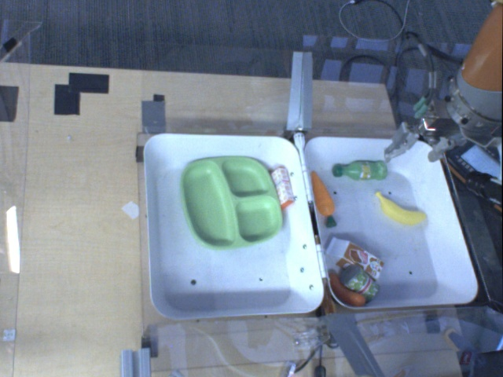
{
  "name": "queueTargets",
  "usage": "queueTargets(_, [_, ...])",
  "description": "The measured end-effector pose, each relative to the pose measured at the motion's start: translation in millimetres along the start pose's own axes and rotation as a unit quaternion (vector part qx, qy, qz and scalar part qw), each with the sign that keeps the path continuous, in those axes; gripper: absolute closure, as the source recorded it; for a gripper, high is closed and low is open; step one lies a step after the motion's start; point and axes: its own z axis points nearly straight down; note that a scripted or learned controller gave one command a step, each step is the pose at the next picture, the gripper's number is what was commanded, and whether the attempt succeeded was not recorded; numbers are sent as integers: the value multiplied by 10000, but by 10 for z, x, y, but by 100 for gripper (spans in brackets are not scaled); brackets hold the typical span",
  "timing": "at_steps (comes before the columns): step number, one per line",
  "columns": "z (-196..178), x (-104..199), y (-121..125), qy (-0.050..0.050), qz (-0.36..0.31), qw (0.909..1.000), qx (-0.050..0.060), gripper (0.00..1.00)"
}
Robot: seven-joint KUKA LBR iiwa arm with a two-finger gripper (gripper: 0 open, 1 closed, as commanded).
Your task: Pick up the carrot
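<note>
At the left of the frame the wooden counter [71, 234] lies bare apart from some black tape patches near its upper left. Moving right, the left bin [228, 293] holds a green divided plate [233, 201], which sits in the bin's upper middle. Just beside the plate's right edge lies a small red and white packet [282, 186], close to the bin's right wall.

Past the divider between the bins, the carrot [321, 195] lies in the right bin [440, 281], along that bin's left wall, its orange body running from upper left to lower right with a green tip at the lower end. To its right, near the top of the bin, a green bottle [360, 170] lies on its side. Lower and further right rests a yellow banana [401, 211]. At the bin's lower left corner a bowl [354, 287] holds mixed items, with a patterned packet [360, 258] leaning at its upper edge.

In the upper right of the frame the end effector [419, 138] hovers over the top edge of the right bin, its two fingers spread apart with nothing between them, well apart from the carrot.
</note>
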Motion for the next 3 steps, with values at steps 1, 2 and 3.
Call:
queueTargets(1, [663, 255, 663, -1, -785, 9969, -7, 0])
queueTargets(2, [1802, 389, 640, 9, -2724, 9622, 35, 0])
queueTargets(3, [1930, 348, 407, 13, 297, 9996, -25, 0])
